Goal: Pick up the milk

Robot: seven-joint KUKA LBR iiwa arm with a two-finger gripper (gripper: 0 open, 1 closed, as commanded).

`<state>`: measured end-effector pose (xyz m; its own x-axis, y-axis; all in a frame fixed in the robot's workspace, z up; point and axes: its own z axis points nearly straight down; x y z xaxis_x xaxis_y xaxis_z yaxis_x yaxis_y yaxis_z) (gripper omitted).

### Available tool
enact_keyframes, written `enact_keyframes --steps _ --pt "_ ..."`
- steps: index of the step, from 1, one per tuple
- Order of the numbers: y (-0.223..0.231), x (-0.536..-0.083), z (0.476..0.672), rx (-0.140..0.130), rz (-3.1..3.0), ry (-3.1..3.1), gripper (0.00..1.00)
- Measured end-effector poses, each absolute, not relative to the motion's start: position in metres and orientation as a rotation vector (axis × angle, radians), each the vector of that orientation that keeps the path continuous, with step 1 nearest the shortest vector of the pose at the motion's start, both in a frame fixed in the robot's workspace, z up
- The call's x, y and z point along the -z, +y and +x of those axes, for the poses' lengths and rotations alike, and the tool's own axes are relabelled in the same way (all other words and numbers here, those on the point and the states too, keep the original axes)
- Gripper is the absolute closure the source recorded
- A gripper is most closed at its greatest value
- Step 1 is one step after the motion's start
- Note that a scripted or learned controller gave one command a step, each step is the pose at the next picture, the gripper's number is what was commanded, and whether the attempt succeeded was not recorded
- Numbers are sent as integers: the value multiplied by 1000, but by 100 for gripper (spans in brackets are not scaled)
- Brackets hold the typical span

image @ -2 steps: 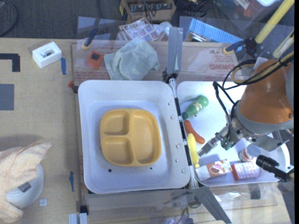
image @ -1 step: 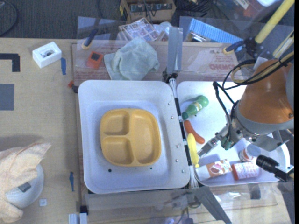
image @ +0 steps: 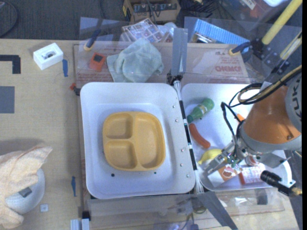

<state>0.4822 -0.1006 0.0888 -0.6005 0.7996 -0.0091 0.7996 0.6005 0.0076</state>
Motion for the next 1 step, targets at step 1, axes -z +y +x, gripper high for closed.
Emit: enact_keyframes --steps 1 --pt "-123 -113 498 0 1812 2562 0"
